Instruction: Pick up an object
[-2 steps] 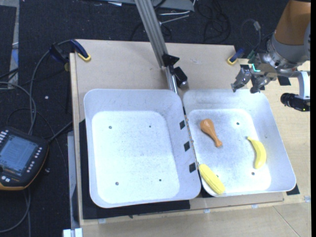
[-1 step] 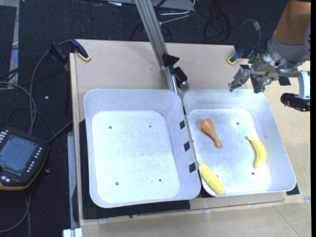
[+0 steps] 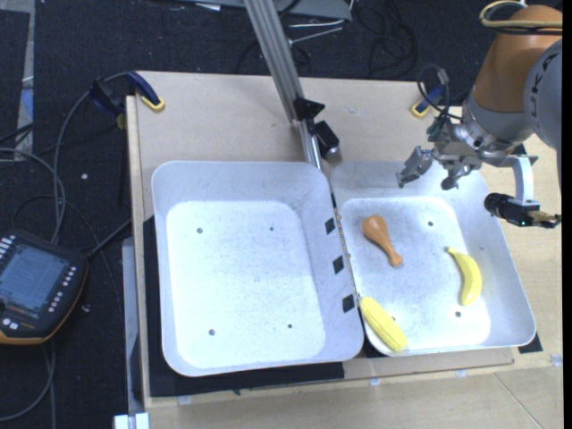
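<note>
The right bin [image 3: 500, 266] holds three things. An orange-brown chicken drumstick [image 3: 382, 239] lies near its left side. A yellow banana [image 3: 466, 276] rests toward the right wall. A yellow corn cob [image 3: 382, 323] sits at the front left corner. My gripper [image 3: 432, 174] hangs above the bin's far rim, up and to the right of the drumstick. Its two fingers are spread apart with nothing between them.
The left bin [image 3: 179, 195] stands beside the right one. A slanted metal pole [image 3: 284, 70] with a black clamp rises behind the bins' shared edge. Blue-and-yellow clamps [image 3: 143, 92] grip the bench's far corners. A pendant [image 3: 31, 284] lies on the floor at left.
</note>
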You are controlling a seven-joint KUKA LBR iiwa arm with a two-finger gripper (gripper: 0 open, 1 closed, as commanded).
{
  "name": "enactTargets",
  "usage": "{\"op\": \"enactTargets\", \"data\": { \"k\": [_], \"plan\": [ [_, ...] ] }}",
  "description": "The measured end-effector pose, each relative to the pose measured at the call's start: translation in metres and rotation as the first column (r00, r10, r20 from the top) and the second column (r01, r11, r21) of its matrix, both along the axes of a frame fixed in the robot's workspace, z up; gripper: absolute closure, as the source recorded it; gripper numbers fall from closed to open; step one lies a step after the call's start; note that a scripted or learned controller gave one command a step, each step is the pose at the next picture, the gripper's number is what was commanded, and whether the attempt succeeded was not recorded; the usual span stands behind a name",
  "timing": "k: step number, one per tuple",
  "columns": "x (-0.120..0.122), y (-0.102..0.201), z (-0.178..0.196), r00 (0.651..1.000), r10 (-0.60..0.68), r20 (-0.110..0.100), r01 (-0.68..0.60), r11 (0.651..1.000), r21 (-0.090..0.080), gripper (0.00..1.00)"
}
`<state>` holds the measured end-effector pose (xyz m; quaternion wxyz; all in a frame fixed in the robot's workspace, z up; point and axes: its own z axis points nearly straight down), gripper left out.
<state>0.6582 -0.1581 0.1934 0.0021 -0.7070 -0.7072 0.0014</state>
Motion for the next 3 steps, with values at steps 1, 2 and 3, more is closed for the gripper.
{"op": "enactTargets", "data": {
  "k": [1, 2, 3],
  "plan": [
    [0.002, 0.002, -0.063, 1.000, 0.000, -0.001, 0.000, 1.000, 0.000, 0.00],
    [0.001, 0.002, -0.100, 1.000, 0.000, 0.002, 0.000, 1.000, -0.001, 0.00],
    [0.002, 0.002, -0.087, 1.000, 0.000, 0.006, 0.000, 1.000, -0.001, 1.00]
  ]
}}
